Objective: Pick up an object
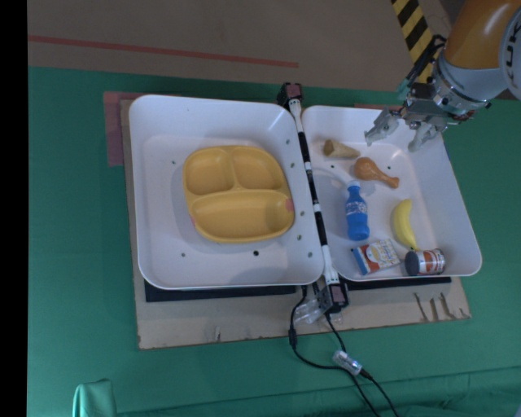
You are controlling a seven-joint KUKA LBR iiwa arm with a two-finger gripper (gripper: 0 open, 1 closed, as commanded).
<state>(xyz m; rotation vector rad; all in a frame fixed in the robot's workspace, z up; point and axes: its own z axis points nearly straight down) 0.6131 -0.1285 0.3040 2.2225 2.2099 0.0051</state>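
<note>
The right bin [456,204] holds several small items: a tan cone-shaped piece [339,149], a brown chicken drumstick [374,172], a blue bottle [356,212], a yellow banana [402,223], a small orange-and-white carton [376,256] and a can [425,261] lying on its side. My gripper [402,133] hangs above the bin's far edge, fingers spread open with nothing between them. It is up and to the right of the drumstick, clear of every item.
The left bin [163,236] carries a yellow divided plate [237,194]. A black hinge strip [311,187] runs between the bins. Cables [342,358] trail off the cardboard base at the front. Yellow-black hazard tape [415,24] marks the floor behind the arm.
</note>
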